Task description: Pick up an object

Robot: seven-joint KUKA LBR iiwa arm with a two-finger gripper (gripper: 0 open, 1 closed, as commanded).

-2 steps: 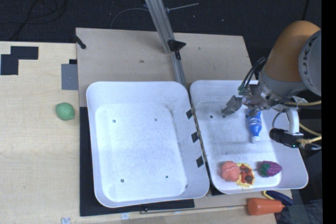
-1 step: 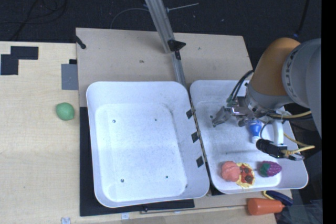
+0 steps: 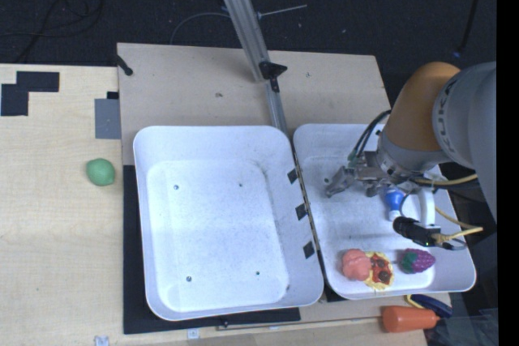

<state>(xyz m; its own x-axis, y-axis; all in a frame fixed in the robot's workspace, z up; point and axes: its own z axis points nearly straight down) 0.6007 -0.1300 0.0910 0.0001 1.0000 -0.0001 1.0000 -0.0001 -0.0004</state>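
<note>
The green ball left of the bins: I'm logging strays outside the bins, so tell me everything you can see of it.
The green ball is small, round and plain mid-green, with a matte, slightly soft look, perhaps foam or rubber; no markings show. It looks whole. It rests on the pale wooden bench top, outside and left of the left bin, clearly apart from its rim, below a grey patch. Only the bench touches it.

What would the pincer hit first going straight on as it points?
Likely the bare floor of the right bin, near its inner wall. The pincer points that way and downward, with no object in line. Depth is unclear.
</note>
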